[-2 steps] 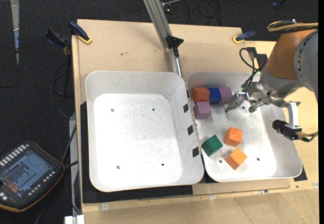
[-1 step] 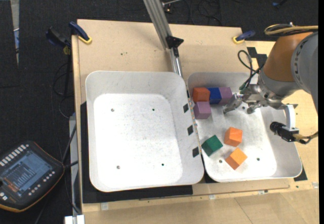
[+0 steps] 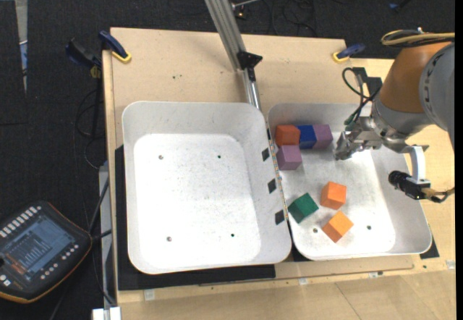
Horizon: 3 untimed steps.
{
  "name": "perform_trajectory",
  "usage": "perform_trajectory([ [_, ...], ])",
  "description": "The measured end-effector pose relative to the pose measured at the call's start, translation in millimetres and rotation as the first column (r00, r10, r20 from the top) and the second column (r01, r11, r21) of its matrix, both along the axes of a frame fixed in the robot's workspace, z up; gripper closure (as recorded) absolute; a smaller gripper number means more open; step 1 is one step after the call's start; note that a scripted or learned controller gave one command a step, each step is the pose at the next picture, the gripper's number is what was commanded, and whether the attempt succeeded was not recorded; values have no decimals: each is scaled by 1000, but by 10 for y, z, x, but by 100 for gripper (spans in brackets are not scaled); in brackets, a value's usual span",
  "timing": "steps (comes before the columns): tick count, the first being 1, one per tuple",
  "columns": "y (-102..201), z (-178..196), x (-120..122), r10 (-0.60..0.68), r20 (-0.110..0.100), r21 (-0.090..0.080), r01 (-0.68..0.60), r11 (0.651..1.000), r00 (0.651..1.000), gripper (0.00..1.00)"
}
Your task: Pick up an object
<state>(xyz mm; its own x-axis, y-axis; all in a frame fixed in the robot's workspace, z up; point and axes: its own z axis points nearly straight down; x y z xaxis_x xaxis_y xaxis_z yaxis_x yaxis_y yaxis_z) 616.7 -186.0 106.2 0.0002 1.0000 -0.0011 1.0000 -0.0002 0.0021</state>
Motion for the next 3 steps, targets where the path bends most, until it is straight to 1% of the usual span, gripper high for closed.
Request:
perform_trajectory([
  [1, -56, 632, 14, -1, 6, -2, 1, 1000, 1000, 100],
  [3, -95, 1439, 57, 2, 4, -1, -2, 1000, 1000, 100],
])
